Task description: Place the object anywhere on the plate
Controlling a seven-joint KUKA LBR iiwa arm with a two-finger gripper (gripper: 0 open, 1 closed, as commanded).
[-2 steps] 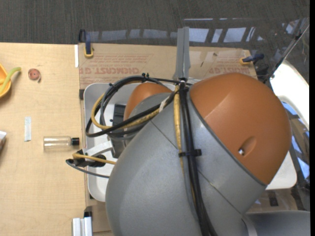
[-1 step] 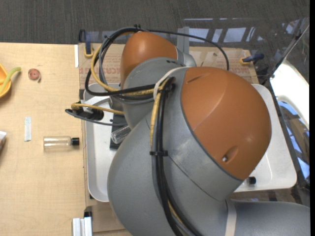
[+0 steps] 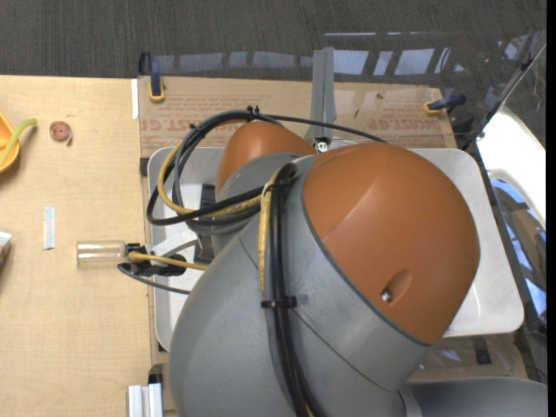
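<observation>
Where the object lies cannot be told, and the same goes for the plate: the arm (image 3: 287,337) leans in over the middle of the white bin (image 3: 499,268) and hides most of its floor. How the jaws stand cannot be told either, as the far end of the arm is under its own bulk.

The arm is grey, with a large orange dome (image 3: 391,233) nearest the camera and a second orange cap (image 3: 256,146) further along. Yellow and black cables (image 3: 174,174) loop out from it over the left rim of the bin, and a black clip (image 3: 148,261) on them reaches just past that rim.

The bin's rim shows on the right and along the left. Under it lies a sheet of brown cardboard (image 3: 261,113) with red print, held by a clamp (image 3: 155,87) at the far left corner and another clamp (image 3: 443,105) at the far right. A grey post (image 3: 323,85) stands upright behind the bin.

To the left is a pale wooden tabletop (image 3: 78,337). On it a clear tube (image 3: 100,251) lies on its side just beside the clip, a small white strip (image 3: 49,228) lies further left, a small red disc (image 3: 59,131) sits towards the back, and a yellow thing (image 3: 7,144) is cut off by the edge.

Dark carpet (image 3: 261,16) covers the floor beyond the bench. A clear plastic panel (image 3: 512,68) stands at the far right.
</observation>
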